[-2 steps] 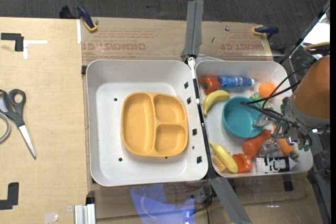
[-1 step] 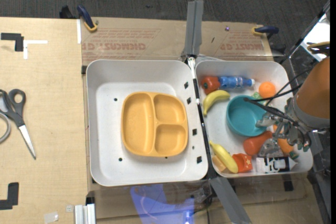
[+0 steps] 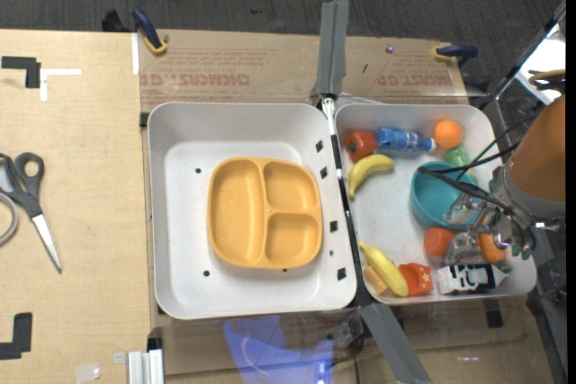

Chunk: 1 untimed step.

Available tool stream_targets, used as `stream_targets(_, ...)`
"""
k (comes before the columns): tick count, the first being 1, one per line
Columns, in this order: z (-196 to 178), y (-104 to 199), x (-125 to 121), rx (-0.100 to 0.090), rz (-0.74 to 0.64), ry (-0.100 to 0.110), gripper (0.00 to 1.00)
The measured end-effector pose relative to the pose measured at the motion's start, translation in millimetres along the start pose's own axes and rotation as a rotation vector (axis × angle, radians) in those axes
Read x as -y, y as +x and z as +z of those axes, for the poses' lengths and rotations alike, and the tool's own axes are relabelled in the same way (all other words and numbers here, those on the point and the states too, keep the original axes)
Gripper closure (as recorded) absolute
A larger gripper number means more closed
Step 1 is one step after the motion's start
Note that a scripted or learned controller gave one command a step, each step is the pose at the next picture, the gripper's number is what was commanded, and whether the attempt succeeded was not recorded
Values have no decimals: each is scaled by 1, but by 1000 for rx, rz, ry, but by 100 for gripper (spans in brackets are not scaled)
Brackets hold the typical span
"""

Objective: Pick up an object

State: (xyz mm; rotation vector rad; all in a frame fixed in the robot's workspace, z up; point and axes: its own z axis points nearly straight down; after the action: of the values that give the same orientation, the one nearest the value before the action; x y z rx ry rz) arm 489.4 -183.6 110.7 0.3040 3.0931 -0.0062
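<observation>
The right bin (image 3: 423, 114) holds several small items: a teal bowl (image 3: 436, 193), a banana (image 3: 367, 170), a second banana (image 3: 382, 267), a blue bottle (image 3: 401, 139), an orange ball (image 3: 447, 133), a red piece (image 3: 363, 143), a red block (image 3: 417, 278), an orange-red ball (image 3: 437, 241) and a black-and-white box (image 3: 468, 277). My gripper (image 3: 474, 231) hangs low over the right side of this bin, just right of the teal bowl and above the box. A small orange thing (image 3: 493, 247) lies right beside it; whether it is gripped is unclear.
The left bin (image 3: 171, 193) holds a yellow divided plate (image 3: 265, 213). Scissors (image 3: 34, 202) lie on the bench at far left. The arm's orange band (image 3: 547, 159) sits at the right edge. Clamps (image 3: 149, 31) pin the cardboard behind the bins.
</observation>
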Motion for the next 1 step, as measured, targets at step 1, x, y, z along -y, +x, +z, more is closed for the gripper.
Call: stream_targets(1, -1, -2, 0, 6, 0, 0, 0)
